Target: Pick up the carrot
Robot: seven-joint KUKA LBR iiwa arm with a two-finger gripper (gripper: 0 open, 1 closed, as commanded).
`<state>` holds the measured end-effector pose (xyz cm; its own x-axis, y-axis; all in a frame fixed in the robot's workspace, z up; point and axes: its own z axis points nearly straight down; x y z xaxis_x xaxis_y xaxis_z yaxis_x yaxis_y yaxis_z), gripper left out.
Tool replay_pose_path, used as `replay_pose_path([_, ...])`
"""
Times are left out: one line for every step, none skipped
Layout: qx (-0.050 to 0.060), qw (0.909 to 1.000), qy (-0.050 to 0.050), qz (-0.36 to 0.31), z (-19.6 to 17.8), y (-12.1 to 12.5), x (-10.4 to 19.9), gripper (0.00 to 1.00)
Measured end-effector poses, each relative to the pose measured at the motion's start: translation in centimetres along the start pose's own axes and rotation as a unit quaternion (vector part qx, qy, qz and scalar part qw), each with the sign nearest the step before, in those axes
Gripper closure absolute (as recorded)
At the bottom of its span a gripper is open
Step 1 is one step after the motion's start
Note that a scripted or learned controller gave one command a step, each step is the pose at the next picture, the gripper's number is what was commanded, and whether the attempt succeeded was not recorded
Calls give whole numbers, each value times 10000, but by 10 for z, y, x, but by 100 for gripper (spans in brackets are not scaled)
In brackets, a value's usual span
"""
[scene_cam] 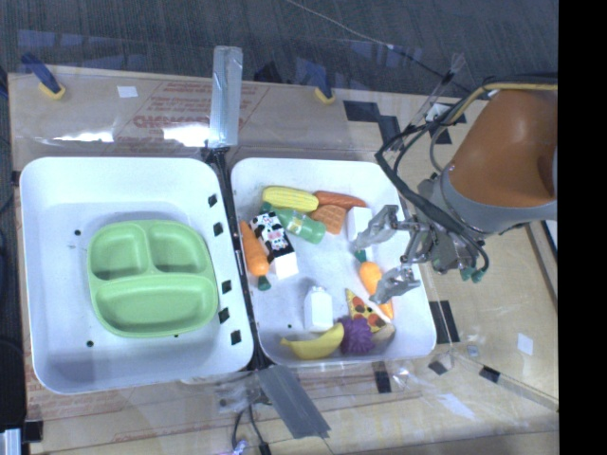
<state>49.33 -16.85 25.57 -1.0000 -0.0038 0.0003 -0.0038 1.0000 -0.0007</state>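
**Desk:** Where is the carrot?

**Photographer:** The carrot (254, 250) lies along the left wall of the right bin (403, 197), a slim orange root with its green end toward the near side. The wall hems it on the left; a black-and-white carton (272, 233) and a small white block (285, 266) crowd it on the right.

**Desk:** Any open floor?

**Photographer:** A patch of bare white in the middle of that bin, between the carton and the pincer. Around it sit a corn cob (290, 199), a green bottle (302, 226), a white bottle (319, 306), a banana (313, 342), purple grapes (358, 334) and a pizza slice (368, 308).

**Desk:** And the arm?

**Photographer:** It reaches in from the right, orange band high over the counter (493, 349). The pincer (379, 259) hangs low over the bin's right side, fingers spread apart, a small orange piece (370, 278) just beside them but not clamped. It is well apart from the carrot.

**Desk:** The other bin?

**Photographer:** The left bin (47, 282) holds a green divided plate (150, 279).
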Motion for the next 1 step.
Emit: replay_pose_path([8,9972,-50,-746,160,-41,-19,0])
